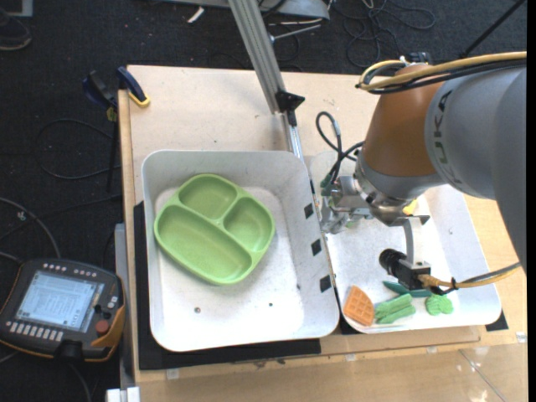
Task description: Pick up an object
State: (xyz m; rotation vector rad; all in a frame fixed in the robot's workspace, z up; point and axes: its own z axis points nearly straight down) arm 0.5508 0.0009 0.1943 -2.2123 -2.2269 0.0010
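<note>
Can't really tell what the gripper is doing, the wrist hides it. It sits mid-frame at the right bin's left edge. The toys, waffle and green bits, lie below it toward lower right.

One fixed camera above the bench looks down slantwise on both bins.

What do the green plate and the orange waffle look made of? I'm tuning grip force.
Plate: likely hard moulded plastic, smooth with a soft sheen, three moulded compartments. Waffle: probably plastic or rubbery toy food, matt, with a grid pattern; too small to be sure.
</note>
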